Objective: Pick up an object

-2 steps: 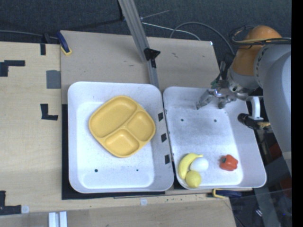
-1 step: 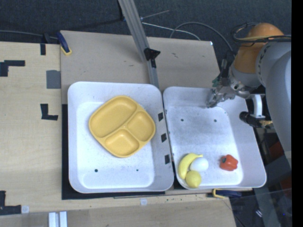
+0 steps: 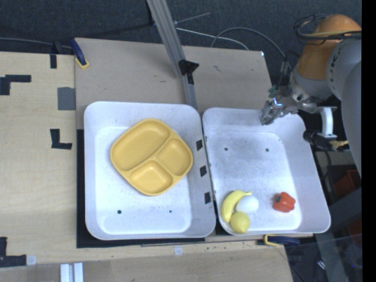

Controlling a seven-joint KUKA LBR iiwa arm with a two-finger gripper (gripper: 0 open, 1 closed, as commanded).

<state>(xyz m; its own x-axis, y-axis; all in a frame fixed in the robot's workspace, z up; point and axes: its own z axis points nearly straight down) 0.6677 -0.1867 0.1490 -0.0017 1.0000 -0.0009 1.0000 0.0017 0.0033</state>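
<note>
- The right bin point(image 3: 294, 157) lies under the gripper point(image 3: 269, 115), which hangs over its upper rim, carrying nothing.
- The yellow tray point(image 3: 151, 156) sits well to the gripper's left, in the other bin.
- Banana point(image 3: 233, 200), lemon point(image 3: 239, 222), white egg point(image 3: 248, 204) and red pepper point(image 3: 284, 201) rest far below the gripper, ungrasped; the pick appears not yet begun.
- How wide the gripper is set cannot be told.

bins: two white point(image 3: 94, 175) | yellow divided tray: one point(image 3: 151, 156) | banana: one point(image 3: 232, 200) | white egg: one point(image 3: 248, 204) | lemon: one point(image 3: 239, 221) | red pepper: one point(image 3: 284, 201)
</note>
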